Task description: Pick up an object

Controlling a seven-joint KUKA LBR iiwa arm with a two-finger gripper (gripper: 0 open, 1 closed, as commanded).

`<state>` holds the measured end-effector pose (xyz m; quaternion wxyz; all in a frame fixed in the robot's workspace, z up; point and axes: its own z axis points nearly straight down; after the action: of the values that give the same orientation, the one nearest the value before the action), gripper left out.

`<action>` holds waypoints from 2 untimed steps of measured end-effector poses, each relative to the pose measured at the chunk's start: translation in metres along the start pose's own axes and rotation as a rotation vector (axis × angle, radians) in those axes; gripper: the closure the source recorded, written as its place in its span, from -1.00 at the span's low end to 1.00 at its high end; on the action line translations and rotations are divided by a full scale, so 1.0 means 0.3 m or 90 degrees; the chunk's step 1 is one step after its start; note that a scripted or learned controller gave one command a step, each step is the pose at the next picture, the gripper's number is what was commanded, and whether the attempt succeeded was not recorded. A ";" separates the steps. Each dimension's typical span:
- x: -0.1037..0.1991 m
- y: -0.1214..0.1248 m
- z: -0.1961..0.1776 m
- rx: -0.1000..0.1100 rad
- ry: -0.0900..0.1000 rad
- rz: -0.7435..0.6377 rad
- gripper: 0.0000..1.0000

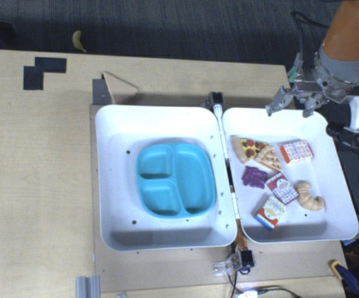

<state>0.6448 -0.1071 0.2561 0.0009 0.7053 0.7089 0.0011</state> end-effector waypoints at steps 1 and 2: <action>-0.065 -0.184 0.564 -0.002 -0.001 0.002 -1.00; -0.064 -0.176 0.522 -0.006 -0.001 0.001 1.00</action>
<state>0.5926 -0.1265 0.0993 0.0049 0.7057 0.7085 0.0040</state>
